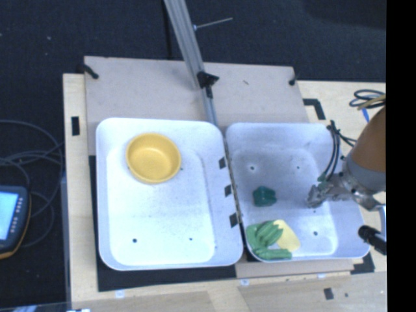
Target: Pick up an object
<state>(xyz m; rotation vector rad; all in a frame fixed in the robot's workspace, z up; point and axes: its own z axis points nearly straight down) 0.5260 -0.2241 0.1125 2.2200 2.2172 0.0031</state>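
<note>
A yellow bowl [154, 158] sits in the upper left of the left bin [162, 239]. In the right bin [279, 145] lie a small dark green object [264, 196] near the middle and a bright green and yellow object [273, 238] at the front left corner. The arm comes in from the right with its orange band at the frame's edge. My gripper [316, 197] hangs low over the right side of the right bin, about a hand's width right of the dark green object. Nothing shows between its fingers.
A grey metal rail [188, 41] runs from the top of the view down to the seam between the bins. Cables [367, 99] lie at the right edge. A handheld screen [10, 216] rests off the bench at the left.
</note>
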